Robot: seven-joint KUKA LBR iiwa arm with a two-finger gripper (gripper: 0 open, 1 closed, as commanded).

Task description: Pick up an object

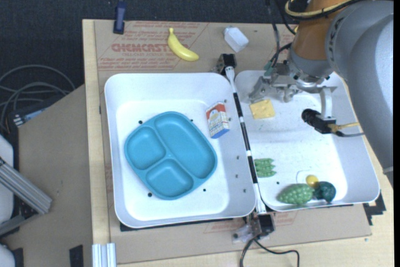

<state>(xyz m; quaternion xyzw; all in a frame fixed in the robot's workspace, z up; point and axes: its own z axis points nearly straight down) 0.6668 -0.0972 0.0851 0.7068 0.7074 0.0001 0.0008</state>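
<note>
The grey arm [356,28] with its orange band reaches in from the right over the far end of the right bin [350,159]. The left bin [119,153] holds a blue three-compartment tray [170,154] lying flat near its middle, and a small milk carton [217,120] stands just right of the tray's far corner, close to the bin's right wall. The gripper [275,85] hangs low at the right bin's far left part; whether it is clenched or released cannot be told. A yellow cheese wedge [262,109] lies just on its near side, apparently not grasped. In the right bin's near end sit a green bumpy vegetable [295,194], a green pea pod [264,167] and a small yellow piece [312,181]. A banana [181,47] lies on the cardboard [144,47] beyond the left bin.
</note>
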